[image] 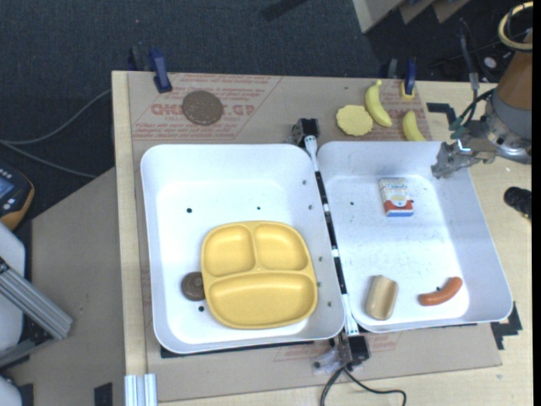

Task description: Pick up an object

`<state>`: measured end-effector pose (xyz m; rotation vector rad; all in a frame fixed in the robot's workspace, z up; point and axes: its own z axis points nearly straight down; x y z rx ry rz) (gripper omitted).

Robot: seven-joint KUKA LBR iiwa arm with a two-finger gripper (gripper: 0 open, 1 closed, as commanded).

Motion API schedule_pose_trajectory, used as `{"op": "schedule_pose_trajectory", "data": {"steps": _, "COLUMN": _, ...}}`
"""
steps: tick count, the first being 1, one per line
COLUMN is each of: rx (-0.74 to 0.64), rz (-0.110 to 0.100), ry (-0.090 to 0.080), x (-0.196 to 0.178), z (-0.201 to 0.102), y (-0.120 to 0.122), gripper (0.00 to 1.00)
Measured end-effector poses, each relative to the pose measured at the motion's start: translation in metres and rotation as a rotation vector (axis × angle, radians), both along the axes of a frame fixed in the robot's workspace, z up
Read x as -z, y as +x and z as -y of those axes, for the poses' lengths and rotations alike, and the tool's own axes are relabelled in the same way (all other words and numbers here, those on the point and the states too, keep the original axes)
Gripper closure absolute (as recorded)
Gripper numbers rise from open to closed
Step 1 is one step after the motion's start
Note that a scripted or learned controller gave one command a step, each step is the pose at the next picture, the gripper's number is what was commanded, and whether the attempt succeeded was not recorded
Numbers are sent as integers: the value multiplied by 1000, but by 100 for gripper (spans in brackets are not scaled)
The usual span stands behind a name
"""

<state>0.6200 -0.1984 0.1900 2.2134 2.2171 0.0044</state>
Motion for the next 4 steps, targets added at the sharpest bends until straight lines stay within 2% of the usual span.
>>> {"op": "schedule_pose_trajectory", "data": {"steps": 1, "rx": -4, "rz": -1, "ry": 2, "x": -40, "z": -53, "y": 11, "gripper": 100}}
{"op": "schedule_pose_trajectory", "data": {"steps": 2, "rx": 0, "rz": -6, "ry": 3, "x": -37, "z": -49, "y": 9, "gripper": 0}}
{"op": "schedule_pose_trajectory", "data": {"steps": 3, "rx": 3, "rz": -17, "ry": 6, "x": 42, "z": -38, "y": -11, "gripper": 0}}
{"op": "schedule_pose_trajectory", "data": {"steps": 4, "rx": 1, "rz": -15, "ry": 7, "x": 110, "z": -49, "y": -11, "gripper": 0}}
